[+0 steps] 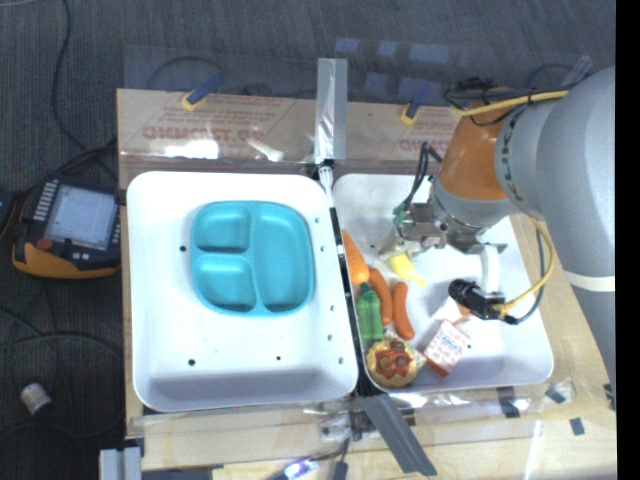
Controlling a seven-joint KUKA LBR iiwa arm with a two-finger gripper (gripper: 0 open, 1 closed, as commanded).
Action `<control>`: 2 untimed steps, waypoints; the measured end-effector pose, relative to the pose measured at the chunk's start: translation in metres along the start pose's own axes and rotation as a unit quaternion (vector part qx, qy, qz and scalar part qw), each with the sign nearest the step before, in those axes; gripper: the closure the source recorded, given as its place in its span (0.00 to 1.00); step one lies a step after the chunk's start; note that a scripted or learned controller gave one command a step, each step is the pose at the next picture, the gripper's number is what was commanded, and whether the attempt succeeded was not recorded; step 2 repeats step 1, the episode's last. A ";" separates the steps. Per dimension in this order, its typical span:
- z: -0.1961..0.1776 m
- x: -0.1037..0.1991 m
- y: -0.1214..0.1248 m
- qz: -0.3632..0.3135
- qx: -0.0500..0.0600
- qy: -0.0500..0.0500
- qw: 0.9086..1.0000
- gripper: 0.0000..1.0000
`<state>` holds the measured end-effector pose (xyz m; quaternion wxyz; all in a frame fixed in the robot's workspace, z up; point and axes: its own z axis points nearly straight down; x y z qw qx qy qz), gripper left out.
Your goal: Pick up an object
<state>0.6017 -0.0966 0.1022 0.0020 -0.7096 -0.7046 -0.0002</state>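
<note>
Several toy foods lie in the right bin [520, 353]. An orange carrot [355, 258] rests against the bin's left wall, with a green cucumber [369, 313] and a red sausage [401, 311] just below it. A small yellow piece [402, 266] lies in the middle of the bin. A round pizza-like piece [391, 362] and a red and white box [446, 346] sit near the front edge. My gripper [413, 236] hangs under the grey and orange wrist [470, 168], low in the bin and right above the yellow piece.
The left bin [160, 368] holds a blue divided plate [252, 256]. A black cable and connector [475, 298] dangle from the wrist over the right bin. A metal divider post [330, 108] stands between the bins at the back. A handheld pendant [65, 230] lies off the bench, left.
</note>
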 end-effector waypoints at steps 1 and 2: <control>-0.100 0.065 0.008 -0.017 -0.001 -0.002 1.000 1.00; -0.100 0.065 0.008 -0.017 -0.001 -0.002 1.000 1.00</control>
